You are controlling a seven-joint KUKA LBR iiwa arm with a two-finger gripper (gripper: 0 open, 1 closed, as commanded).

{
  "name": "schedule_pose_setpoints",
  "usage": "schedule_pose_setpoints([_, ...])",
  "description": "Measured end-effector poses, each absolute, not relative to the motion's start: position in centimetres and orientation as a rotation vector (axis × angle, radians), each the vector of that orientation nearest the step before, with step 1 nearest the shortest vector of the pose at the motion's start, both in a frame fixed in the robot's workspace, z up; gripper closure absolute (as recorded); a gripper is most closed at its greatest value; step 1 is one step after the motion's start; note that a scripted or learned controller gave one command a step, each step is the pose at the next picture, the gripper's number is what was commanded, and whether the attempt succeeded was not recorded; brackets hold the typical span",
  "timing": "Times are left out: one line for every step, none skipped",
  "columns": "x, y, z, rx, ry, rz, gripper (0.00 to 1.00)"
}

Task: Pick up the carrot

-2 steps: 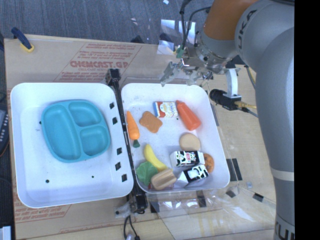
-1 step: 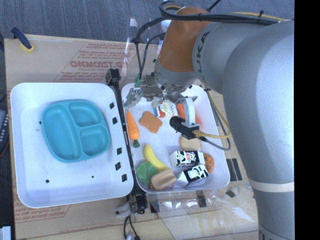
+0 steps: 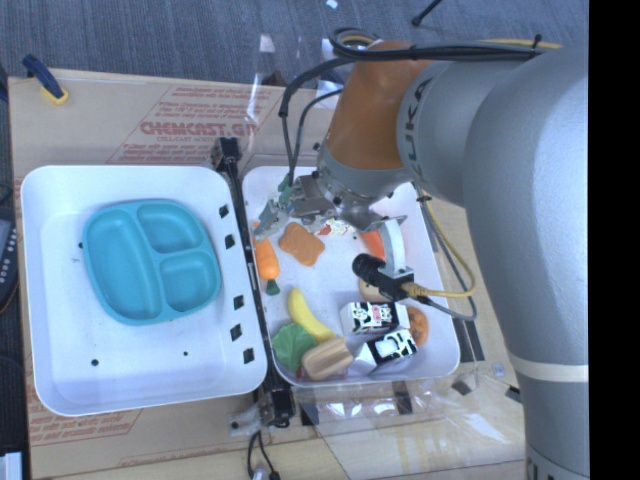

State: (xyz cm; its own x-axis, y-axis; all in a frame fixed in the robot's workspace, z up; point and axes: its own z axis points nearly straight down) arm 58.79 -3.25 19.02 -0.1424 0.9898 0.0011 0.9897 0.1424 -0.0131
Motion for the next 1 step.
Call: schedule_pose_setpoints([58.43,-9.88,12.78,-2.048,-2.369,0.024,0.0])
